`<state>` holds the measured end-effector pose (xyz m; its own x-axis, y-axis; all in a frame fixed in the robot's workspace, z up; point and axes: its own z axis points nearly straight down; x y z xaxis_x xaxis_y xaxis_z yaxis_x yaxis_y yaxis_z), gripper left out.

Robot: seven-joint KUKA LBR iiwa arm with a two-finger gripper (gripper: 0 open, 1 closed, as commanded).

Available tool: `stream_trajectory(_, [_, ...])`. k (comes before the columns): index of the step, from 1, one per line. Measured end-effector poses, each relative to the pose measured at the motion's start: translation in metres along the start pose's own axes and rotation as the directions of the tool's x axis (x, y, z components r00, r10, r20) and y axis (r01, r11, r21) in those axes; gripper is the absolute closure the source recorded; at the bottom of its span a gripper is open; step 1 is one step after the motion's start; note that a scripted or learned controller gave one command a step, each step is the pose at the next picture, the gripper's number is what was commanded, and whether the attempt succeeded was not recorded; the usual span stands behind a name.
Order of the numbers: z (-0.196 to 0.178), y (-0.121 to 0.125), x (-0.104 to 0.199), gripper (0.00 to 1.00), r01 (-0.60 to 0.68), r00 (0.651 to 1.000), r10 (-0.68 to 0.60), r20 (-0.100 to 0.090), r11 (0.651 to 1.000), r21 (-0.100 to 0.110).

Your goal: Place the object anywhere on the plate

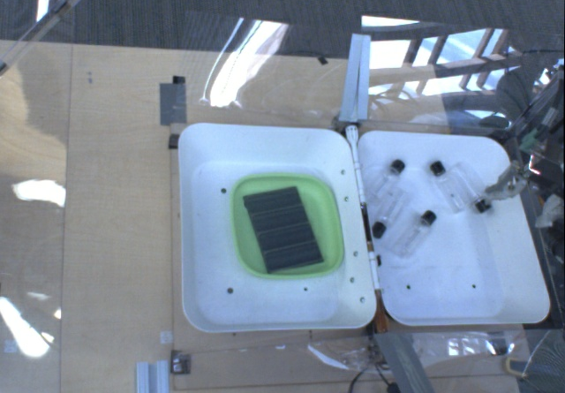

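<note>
A grey bracket (173, 102) is lying on the bench (97, 206) in the upper left of the frame, just above the left bin (199, 294). In the middle of that bin a green plate (331, 223) is sitting, and a dark ribbed block (282, 230) is lying flat on it, tilted a little and covering most of the plate's floor. A metal strip (357, 78) is running up from the seam between the bins, at upper centre.

In the right bin (459, 294), four clear bottles with black caps are lying loose: one (390, 176) at the bin's upper left, one (386, 216) just below it, one (415, 230) near the middle, and one (448, 183) toward the upper right. The two left ones are lying almost touching.

At the right edge the gripper (494, 195) is reaching over the right bin, its tip beside a small black thing (482, 205). Whether its fingers are spread or closed, I cannot tell.
</note>
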<state>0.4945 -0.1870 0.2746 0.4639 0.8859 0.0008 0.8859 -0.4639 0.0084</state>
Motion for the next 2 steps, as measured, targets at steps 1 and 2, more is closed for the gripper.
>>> stream_trajectory(1, [-0.101,0.0,-0.009,0.0,0.093,0.996,-0.093,0.0,0.996,-0.004])
stream_trajectory(2, [-0.163,0.002,-0.012,0.0,0.031,1.0,-0.031,0.001,1.0,-0.006])
